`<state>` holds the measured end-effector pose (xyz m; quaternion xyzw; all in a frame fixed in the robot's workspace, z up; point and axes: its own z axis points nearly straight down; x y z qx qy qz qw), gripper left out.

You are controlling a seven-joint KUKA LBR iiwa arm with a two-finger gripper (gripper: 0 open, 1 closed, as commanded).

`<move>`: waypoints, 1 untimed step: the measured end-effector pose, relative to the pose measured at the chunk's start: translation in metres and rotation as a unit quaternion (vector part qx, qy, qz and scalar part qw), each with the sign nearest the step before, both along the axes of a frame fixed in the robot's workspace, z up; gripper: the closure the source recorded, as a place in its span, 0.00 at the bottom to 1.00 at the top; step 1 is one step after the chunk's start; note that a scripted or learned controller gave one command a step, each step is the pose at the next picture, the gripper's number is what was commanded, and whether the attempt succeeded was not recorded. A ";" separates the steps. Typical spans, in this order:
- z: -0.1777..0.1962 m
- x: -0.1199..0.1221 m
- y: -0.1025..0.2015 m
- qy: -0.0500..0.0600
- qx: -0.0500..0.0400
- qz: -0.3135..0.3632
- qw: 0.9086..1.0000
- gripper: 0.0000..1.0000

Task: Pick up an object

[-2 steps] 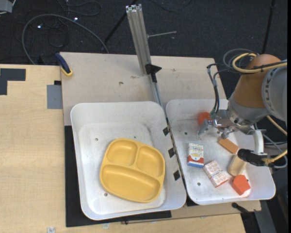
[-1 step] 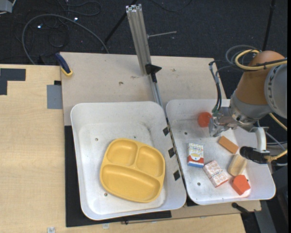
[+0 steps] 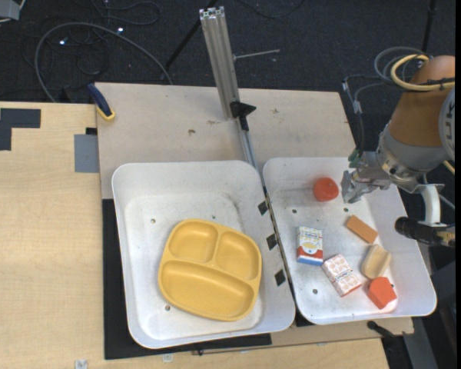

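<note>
The right bin (image 3: 307, 302) holds several small items: a red round object (image 3: 326, 189) near the back, an orange-brown block (image 3: 361, 228), a white and blue carton (image 3: 310, 245), a red-and-white patterned box (image 3: 342, 274), a tan bread-like piece (image 3: 375, 261) and a red-orange block (image 3: 382, 292). My gripper (image 3: 353, 188) hangs over the back of the right bin, just right of the red round object and above the orange-brown block. Nothing shows between its fingers.
The left bin (image 3: 138, 198) carries a yellow divided tray (image 3: 210, 269). A metal post (image 3: 220, 60) rises behind the bins. The arm's grey body (image 3: 415, 141) fills the right side. Wooden bench surface (image 3: 38, 229) lies to the left.
</note>
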<state>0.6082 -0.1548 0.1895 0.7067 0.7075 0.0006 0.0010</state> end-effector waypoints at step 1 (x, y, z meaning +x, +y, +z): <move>0.053 0.001 -0.001 -0.001 0.000 0.000 1.000 1.00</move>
